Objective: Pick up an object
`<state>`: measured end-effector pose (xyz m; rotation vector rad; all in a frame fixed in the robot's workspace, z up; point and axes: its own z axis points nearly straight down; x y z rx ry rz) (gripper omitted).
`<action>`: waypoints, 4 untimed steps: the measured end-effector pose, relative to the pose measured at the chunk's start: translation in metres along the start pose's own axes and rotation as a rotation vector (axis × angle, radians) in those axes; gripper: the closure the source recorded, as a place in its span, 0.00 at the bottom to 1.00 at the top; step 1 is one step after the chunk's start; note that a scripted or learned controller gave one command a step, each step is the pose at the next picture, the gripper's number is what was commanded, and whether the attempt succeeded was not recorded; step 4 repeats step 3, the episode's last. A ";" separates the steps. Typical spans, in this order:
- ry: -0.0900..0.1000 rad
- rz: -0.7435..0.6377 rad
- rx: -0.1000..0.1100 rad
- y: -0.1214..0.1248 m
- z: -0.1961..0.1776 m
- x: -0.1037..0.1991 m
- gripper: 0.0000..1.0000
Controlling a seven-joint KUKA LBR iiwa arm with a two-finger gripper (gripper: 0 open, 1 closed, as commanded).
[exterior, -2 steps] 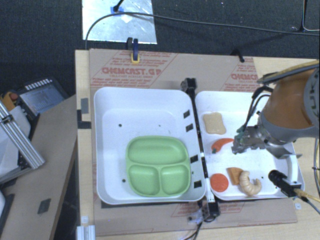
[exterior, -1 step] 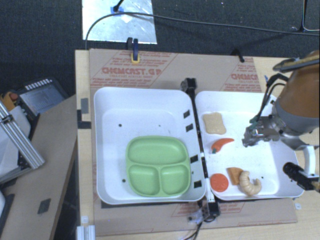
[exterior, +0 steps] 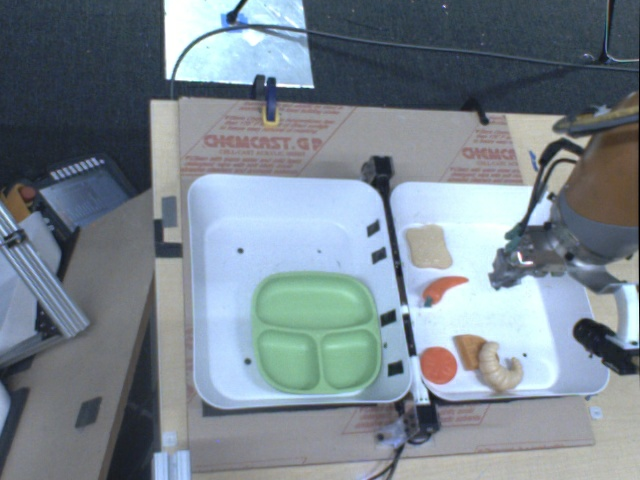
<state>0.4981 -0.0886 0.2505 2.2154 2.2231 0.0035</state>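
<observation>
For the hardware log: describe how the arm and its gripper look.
The arm has an orange-brown rounded segment above a grey wrist section. A thin dark cable loops beside it. The gripper is a small dark metallic assembly with a faint reddish glint. A black fitting sits lower down.

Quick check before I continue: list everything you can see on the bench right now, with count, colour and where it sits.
left bin: 1, white, left half of the bench
right bin: 1, white, right half, touching the left bin
divided plate: 1, light green, three compartments, lower middle of the left bin
bread slice: 1, beige, upper left of the right bin
chili pepper: 1, orange-red, below the bread slice
round slice: 1, red-orange, lower left corner of the right bin
wedge piece: 1, orange, right of the round slice
curled piece: 1, pale tan, beside the wedge piece
clamp: 1, blue and yellow, on the board's far edge
arm: 1, grey with orange band, reaching in from the right
gripper: 1, dark, above the right bin's middle, right of the chili pepper
</observation>
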 end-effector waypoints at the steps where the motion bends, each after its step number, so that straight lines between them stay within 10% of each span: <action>1: 0.002 -0.006 0.000 0.004 -0.006 0.053 1.00; 3: 0.002 -0.006 0.004 0.006 0.019 0.156 1.00; 4: 0.002 -0.006 0.004 0.006 0.019 0.156 1.00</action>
